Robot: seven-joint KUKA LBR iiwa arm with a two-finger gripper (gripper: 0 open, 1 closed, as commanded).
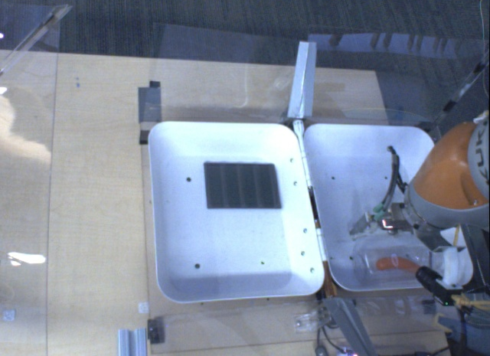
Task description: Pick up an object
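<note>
Sitting in the right bin (344,155), down near its 5 o'clock corner — a clear object with an orange part inside (392,261), some see-through packet or tube by the look of it. Lying flat on the bin floor, long axis running roughly 9 to 3 across the view, maybe tipped a touch toward 4. Hard to call which end is the front; too blurry and glary for that.

Hanging over the same bin from 3 o'clock — the grey arm with the orange band (453,172) bulging in at the right edge. Gripper (387,220) sitting just above the clear object, toward its 12 o'clock, with a small green bit and a bright glint showing around it. Can't tell whether the claw is released or clenched, and not seeing anything clearly pinched in it. Touching the object or just hovering beside it — can't say either.

Lying in the middle of the left bin (164,217) — a dark ribbed rectangular pad (242,185), flat, long side going 9 to 3.
</note>
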